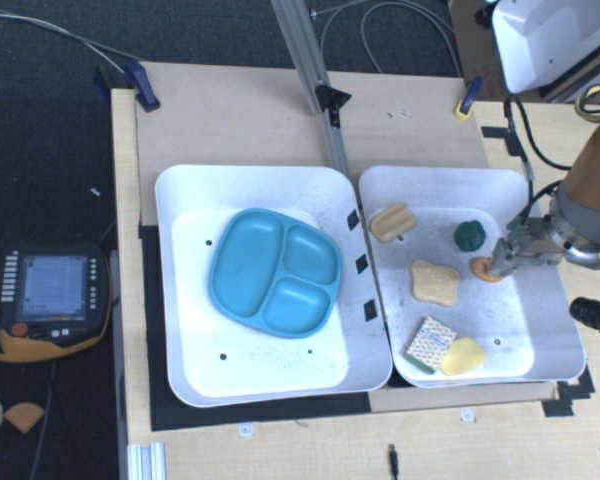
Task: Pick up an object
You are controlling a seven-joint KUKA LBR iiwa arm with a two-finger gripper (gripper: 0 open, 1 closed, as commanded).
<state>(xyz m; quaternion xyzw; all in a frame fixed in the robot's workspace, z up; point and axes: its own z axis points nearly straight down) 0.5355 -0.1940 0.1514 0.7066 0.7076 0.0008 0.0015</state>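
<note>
Item: small orange object [486, 271], low and rounded, partly covered by the end effector [507, 259], so its full outline cannot be made out

Location: right bin [550, 348], near its right wall, just below the dark green object [469, 235] and right of the pale yellow sponge-like block [435, 283]

End effector: down at the bin floor, tip touching or just over the orange object; whether it is parted or closed on anything cannot be told from this angle

Handling, judged: likely light; probably a toy food piece, stiff or slightly yielding, with a smooth skin that may slip. Best taken across its narrow width, low and centred, so it does not squirt sideways

Other contents, right bin: tan roll-shaped piece [391, 222] at upper left; checked sponge [431, 342] and yellow lemon-like piece [463, 357] at the lower edge, touching

Left bin [180, 298]: blue divided plate [276, 271], three compartments

Desk [230, 118]: bare wood around both bins
</note>
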